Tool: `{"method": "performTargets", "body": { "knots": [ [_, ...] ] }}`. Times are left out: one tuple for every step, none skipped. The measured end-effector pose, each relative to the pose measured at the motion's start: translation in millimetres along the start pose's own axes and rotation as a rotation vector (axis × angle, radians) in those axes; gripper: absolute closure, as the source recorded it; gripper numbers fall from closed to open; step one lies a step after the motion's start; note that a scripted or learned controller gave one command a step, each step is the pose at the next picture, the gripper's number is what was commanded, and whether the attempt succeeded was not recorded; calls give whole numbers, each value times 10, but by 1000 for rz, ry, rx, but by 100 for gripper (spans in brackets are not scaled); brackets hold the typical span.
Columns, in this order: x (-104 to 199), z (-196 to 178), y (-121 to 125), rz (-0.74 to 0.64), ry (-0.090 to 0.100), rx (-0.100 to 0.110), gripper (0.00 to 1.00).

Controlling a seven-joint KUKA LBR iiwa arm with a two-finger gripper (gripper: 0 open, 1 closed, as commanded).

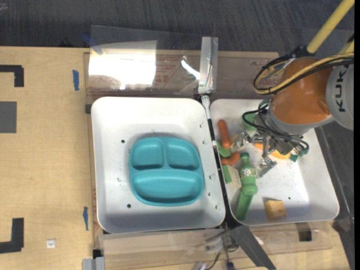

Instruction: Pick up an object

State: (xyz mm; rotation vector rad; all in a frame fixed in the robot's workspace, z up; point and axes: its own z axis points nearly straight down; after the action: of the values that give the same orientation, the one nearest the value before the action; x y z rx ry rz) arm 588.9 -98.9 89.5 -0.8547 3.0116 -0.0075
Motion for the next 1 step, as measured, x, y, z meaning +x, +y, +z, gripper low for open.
{"method": "performTargets", "body": {
  "knots": [
    [87, -2, 81, 47, -4, 1, 0]
  ]
}}
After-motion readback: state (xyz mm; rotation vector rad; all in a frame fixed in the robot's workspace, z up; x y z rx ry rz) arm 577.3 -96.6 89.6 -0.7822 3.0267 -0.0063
